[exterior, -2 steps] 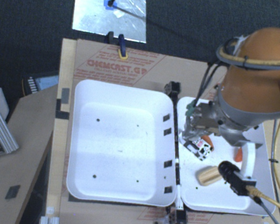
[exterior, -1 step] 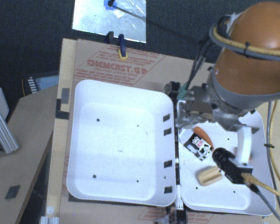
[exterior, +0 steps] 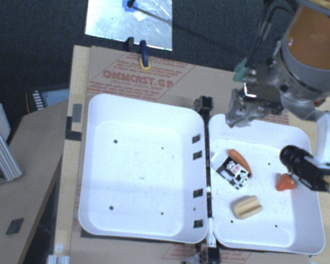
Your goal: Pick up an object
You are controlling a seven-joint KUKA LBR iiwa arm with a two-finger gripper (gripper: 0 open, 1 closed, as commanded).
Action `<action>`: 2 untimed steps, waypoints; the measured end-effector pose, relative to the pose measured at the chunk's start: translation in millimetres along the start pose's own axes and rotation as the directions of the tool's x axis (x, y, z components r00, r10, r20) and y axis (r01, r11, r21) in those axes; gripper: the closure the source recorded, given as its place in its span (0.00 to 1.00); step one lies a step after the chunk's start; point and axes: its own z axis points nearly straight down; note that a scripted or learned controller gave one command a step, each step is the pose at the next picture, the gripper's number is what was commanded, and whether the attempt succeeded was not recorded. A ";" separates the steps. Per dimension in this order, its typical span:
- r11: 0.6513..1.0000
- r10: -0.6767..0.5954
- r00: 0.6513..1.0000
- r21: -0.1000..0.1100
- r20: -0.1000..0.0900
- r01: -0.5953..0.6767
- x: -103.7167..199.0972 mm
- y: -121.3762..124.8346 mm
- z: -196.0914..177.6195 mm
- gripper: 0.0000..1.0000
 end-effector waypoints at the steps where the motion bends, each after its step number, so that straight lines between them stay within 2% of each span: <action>1: 1.000 0.009 1.000 0.005 0.003 -0.009 -51.4 -0.1 -45.0 1.00; 2: 1.000 0.002 1.000 0.010 0.003 -0.002 -48.4 -0.3 -42.2 0.00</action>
